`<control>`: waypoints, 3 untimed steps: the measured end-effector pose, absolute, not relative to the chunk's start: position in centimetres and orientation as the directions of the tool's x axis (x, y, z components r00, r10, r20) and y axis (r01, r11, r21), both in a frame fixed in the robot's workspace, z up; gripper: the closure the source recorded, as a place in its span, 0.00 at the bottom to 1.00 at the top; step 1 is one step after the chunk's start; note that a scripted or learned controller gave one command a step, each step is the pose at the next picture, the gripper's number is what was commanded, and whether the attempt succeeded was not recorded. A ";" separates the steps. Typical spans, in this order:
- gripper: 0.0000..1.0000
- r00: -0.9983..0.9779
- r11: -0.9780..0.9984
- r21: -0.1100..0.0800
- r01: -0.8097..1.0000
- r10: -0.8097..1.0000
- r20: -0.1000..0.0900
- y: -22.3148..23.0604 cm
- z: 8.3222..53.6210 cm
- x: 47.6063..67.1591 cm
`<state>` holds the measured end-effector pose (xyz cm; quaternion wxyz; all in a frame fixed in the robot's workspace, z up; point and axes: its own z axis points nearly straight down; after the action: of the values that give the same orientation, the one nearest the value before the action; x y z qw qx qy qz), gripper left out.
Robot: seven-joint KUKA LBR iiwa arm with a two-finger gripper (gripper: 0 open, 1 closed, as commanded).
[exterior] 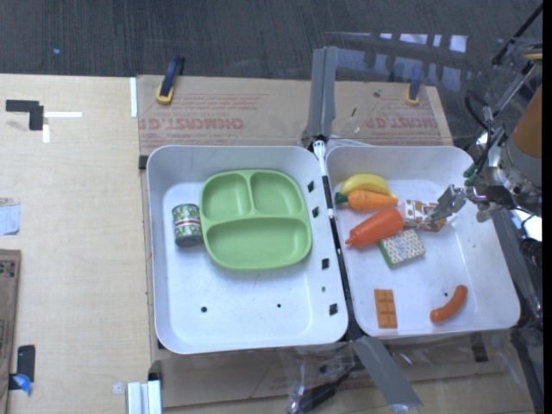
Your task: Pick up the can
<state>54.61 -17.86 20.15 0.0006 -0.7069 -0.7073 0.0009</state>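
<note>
Pincer (450, 203) hangs over the right bin (496, 257), and whether it grips or gapes I cannot tell.
Just beside it lies a packet (424, 214), then two carrots (376, 227), a banana (366, 182), a sponge (403, 247). Well apart, in the left bin (168, 300), the can (186, 224) lies touching the green tray (256, 219).

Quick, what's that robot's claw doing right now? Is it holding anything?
Gripper: over the right bin, by a small patterned packet; open or closed cannot be told. The can sits untouched in the left bin.
</note>
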 end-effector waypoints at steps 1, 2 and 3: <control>0.00 0.181 -0.181 -0.002 0.983 0.983 -0.002 -22.2 18.1 56.1; 0.00 0.177 -0.177 -0.003 0.984 0.984 -0.001 -18.6 10.8 55.6; 0.00 0.386 -0.386 -0.004 0.922 0.922 0.006 -19.9 9.2 56.8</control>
<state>56.84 -19.95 9.19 0.0034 -0.8326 -0.5539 -0.0017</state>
